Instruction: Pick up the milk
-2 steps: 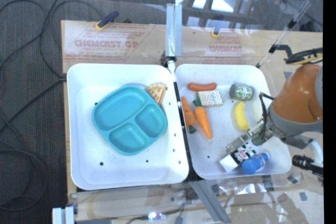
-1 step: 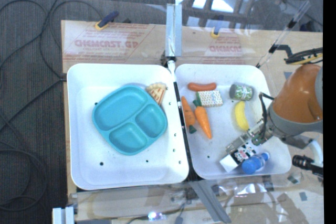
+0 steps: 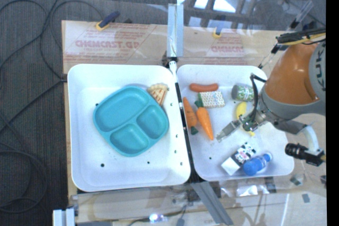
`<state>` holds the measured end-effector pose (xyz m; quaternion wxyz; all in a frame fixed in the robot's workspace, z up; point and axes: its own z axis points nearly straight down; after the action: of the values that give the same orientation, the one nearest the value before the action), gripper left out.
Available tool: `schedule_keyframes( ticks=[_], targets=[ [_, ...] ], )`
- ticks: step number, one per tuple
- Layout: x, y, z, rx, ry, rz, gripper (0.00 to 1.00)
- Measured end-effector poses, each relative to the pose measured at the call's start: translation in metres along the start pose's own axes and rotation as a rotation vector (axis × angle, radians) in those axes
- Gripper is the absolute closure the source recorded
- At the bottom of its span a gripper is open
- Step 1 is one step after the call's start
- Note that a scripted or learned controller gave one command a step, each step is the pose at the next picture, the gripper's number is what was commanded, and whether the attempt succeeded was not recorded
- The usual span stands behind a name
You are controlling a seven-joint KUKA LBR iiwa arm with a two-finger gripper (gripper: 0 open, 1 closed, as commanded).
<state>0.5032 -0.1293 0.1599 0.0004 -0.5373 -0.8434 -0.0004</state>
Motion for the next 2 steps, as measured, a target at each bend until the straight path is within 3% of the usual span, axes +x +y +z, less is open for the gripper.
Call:
schedule_keyframes(
  ticks=[1, 2],
  targets=[
    [-0.002, -0.019, 0.071, -0.007, -0.006, -0.362, 0.0],
    [-0.002, -0.015, 0.06, -0.016, -0.009, -0.363, 1.0]
  ],
)
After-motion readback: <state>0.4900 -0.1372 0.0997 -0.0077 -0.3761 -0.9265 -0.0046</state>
